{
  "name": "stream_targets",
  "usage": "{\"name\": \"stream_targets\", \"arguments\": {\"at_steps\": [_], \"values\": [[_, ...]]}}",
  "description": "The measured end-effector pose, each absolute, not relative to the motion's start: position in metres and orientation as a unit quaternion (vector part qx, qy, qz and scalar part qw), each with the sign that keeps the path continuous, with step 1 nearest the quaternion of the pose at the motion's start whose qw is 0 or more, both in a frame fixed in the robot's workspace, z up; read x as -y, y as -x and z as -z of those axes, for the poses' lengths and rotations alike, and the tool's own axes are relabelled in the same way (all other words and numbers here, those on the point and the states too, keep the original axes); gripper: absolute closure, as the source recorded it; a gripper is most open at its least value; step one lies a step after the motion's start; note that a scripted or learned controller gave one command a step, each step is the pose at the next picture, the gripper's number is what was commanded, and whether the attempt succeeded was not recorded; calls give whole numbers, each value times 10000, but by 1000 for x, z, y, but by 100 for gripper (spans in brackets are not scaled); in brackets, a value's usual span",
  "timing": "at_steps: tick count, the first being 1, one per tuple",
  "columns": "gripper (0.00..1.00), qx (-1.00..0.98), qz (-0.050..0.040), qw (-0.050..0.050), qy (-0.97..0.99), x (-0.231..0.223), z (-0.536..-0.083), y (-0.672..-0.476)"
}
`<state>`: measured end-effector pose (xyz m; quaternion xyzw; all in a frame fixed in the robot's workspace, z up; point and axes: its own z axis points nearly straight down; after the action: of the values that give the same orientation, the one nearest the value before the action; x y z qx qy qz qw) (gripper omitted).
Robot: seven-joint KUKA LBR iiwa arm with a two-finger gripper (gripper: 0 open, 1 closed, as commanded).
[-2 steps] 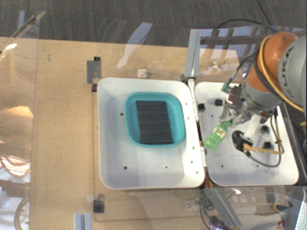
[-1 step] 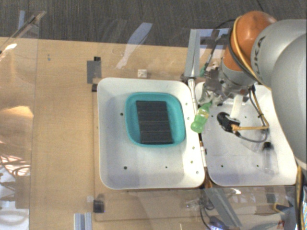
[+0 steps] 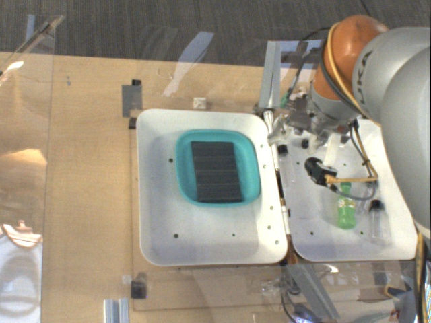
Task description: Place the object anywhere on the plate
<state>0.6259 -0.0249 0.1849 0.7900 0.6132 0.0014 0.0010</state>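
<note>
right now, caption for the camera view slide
Teal plate holding a dark block in left bin; green object in right bin.

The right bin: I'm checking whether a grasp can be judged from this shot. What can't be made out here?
- The tool: the wrist covers it from above, so its state is unreadable.
- Green object in the right bin: too small and blurred to identify.
- Clear item beside it: transparent, outline uncertain.
- Right bin's far corner: hidden under the arm.

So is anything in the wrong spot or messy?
Nothing looks spilled or broken. The green object lies in the right bin, not yet on the teal plate in the left bin.
</note>
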Motion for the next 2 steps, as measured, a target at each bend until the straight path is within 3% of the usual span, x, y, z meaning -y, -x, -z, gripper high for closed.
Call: {"name": "stream_targets", "arguments": {"at_steps": [1, 2], "values": [[0, -4422, -23, 13, -8969, 8, -340, -609], [0, -3594, -17, 12, -9332, 49, -407, -602]]}}
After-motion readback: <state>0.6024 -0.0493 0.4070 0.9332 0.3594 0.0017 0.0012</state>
